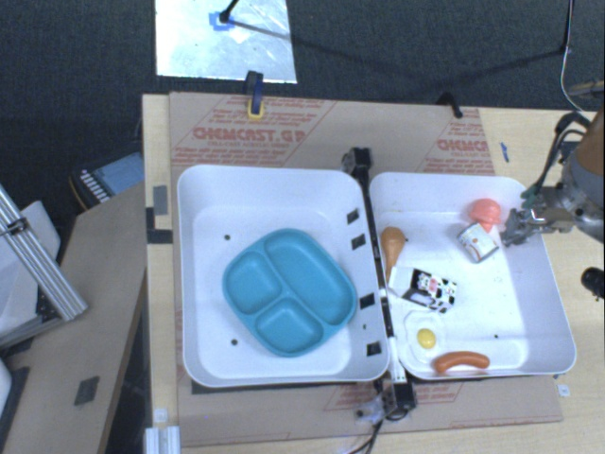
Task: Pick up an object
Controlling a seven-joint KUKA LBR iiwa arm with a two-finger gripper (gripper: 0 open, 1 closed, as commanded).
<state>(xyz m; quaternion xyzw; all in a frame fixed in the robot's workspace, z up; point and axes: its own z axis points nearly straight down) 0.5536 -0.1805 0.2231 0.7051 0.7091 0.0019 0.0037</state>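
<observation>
From where I'm standing the gripper (pixel 523 223) hangs over the right bin's (pixel 544 296) right side with nothing held, can't tell how open, and the small can (pixel 478 242) sits just left.

The arm (pixel 584 189) is grey and metallic in finish, with an orange band (pixel 588 148) above the wrist. The wrist housing is a rounded grey block. A dark cable (pixel 556 149) loops alongside it. The gripper (pixel 518 225) is dark grey with pale metal parts; its finer fittings appear blurred and cannot be verified.
</observation>
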